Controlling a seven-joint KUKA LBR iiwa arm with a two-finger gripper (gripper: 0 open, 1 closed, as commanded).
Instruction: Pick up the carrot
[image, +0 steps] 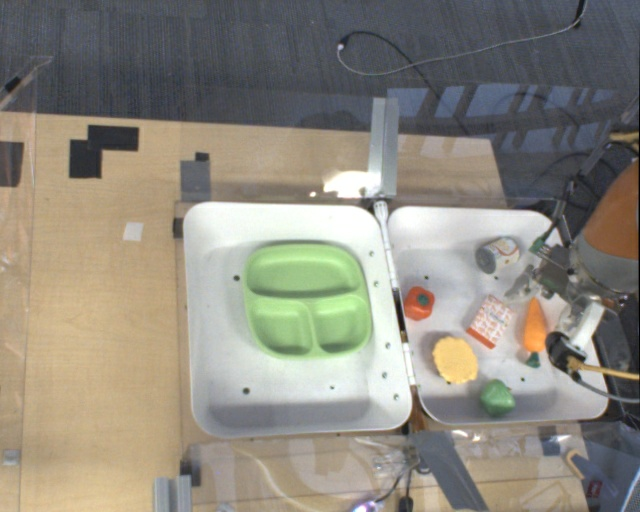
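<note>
The carrot (535, 323) is orange with a small green top at its near end. It lies in the right bin (440, 240), close to that bin's right wall. My gripper (552, 305) is low over the bin's right side and open, with one finger (521, 286) left of the carrot's far tip and the other (584, 322) to the carrot's right. The carrot rests on the bin floor between them, and I see no contact with either finger.
The right bin also holds a grey can (494, 254), a red-and-white box (490, 322), a red tomato (420, 303), a yellow round piece (455, 360) and a green lump (497, 397). A green divided plate (305, 300) sits in the left bin (215, 330).
</note>
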